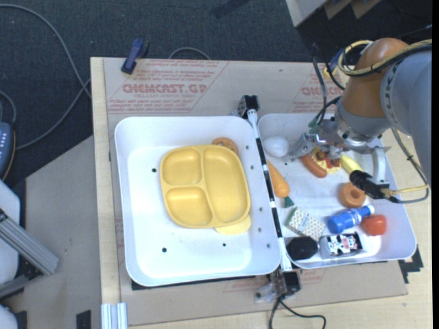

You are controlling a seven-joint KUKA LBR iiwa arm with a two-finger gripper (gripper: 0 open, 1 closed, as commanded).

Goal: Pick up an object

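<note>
**Toy hot dog under the gripper in the right bin**

The toy hot dog (pixel 317 163) lay in the far part of the right bin (pixel 405 242), directly below the gripper (pixel 322 146); whether the hand was open or closed could not be told. Nearer lay a doughnut (pixel 352 195), a blue bottle (pixel 350 218), a carrot (pixel 278 180) and a black object (pixel 300 247). In the left bin (pixel 137 252) sat a yellow divided plate (pixel 204 185).

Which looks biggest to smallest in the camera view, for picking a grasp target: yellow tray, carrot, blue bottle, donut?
1. yellow tray
2. blue bottle and carrot, too alike to rank
3. donut
</note>
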